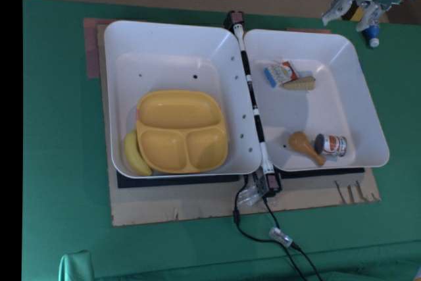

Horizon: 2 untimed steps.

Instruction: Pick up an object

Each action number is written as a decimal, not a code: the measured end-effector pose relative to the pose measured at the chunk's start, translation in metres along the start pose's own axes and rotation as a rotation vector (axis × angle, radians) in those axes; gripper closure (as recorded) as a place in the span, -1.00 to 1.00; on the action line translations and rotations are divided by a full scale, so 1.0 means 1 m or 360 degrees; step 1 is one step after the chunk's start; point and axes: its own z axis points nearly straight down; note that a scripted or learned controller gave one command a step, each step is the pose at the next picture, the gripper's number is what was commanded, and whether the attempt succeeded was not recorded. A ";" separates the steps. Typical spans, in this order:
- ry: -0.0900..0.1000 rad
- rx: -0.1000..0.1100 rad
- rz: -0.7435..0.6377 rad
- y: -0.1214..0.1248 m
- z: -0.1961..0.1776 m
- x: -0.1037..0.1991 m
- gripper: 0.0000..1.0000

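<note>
From the overhead camera I see the gripper (350, 10) up at the far right corner, hanging outside the right bin (368, 108) past its back rim. Its two fingers are spread well apart and there is nothing between them.

Any object will do, and the nearest candidates sit in that right bin: a small card packet (280, 73) with a pale wedge (299, 83) touching it, toward the back of the bin, and nearer the front a tan drumstick-shaped toy (305, 144) just beside a small can (331, 145) lying on its side. From the jaws, the packet and wedge lie down and to the left in the frame; I judge them the shortest reach. The wedge's long axis runs roughly left to right, so I would close across its short width.

The left bin (118, 108) holds a yellow divided tray (182, 131) with a banana (134, 154) tucked against its left edge, well apart from the gripper.
</note>
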 end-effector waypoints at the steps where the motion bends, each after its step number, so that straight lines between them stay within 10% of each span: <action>1: -0.0005 0.0002 -0.0001 0.007 0.149 -0.008 -1.00; 2: -0.0015 0.0011 -0.0002 0.016 0.175 0.031 -1.00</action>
